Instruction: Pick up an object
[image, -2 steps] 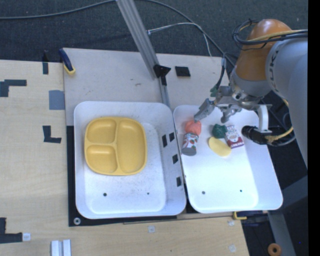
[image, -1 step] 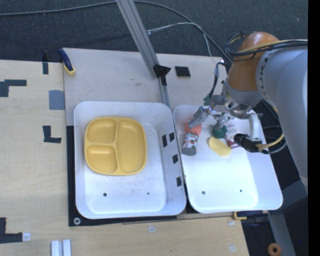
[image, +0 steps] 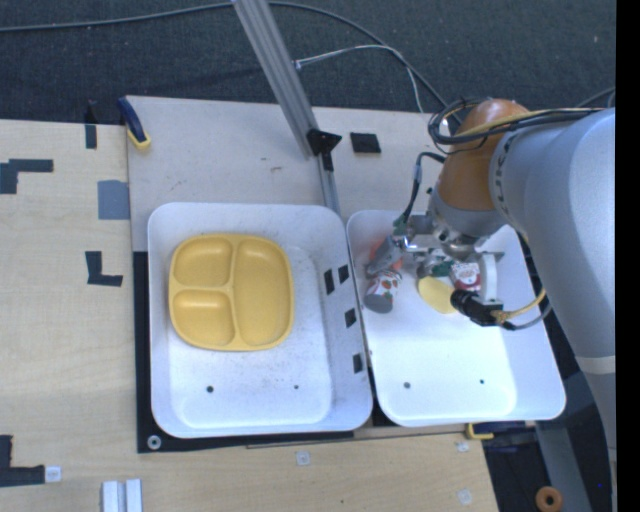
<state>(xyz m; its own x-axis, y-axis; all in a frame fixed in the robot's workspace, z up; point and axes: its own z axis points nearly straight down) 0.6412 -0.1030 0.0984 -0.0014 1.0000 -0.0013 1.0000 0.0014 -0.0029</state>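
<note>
While the arm (image: 560, 190) leans in from the right over the right bin (image: 450, 380), its pincer (image: 432, 252) hangs low at the far end of that bin, right among a small huddle of objects. A yellow rounded piece (image: 436, 293) lies just on the near side of the pincer, touching or almost touching it. A small grey and red object (image: 381, 290) lies just to the left, close to the bin's left wall, with its long axis running roughly from far to near. The yellow piece looks the closer of the two. I cannot tell whether the pincer is spread or closed, since the wrist and cables hide its tips, and nothing can be seen held in it. In the left bin (image: 180, 400) a yellow divided plate (image: 231, 291) sits well apart from the arm.
</note>
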